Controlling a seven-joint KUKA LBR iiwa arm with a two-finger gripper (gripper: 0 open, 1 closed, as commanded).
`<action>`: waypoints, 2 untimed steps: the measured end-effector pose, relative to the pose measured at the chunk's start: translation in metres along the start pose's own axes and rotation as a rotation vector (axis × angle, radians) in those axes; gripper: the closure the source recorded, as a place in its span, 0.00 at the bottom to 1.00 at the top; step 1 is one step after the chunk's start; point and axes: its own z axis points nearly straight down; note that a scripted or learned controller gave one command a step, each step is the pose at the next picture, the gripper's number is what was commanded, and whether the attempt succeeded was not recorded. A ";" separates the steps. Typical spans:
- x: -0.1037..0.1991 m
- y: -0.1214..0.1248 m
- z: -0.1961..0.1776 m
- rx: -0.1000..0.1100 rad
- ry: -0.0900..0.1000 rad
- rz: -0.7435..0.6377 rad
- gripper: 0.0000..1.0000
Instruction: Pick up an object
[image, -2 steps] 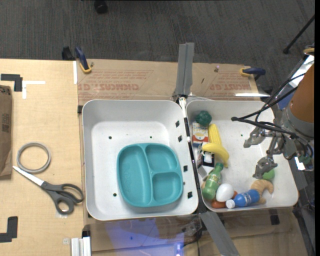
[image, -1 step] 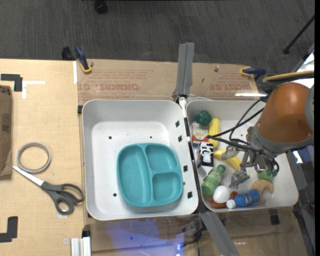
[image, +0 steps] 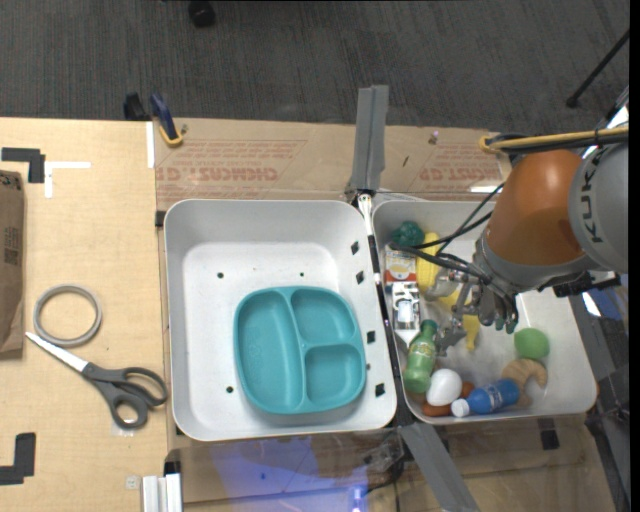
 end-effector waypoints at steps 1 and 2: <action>-0.001 0.000 -0.010 0.002 -0.003 -0.003 1.00; -0.001 0.000 -0.010 0.001 -0.003 -0.003 0.00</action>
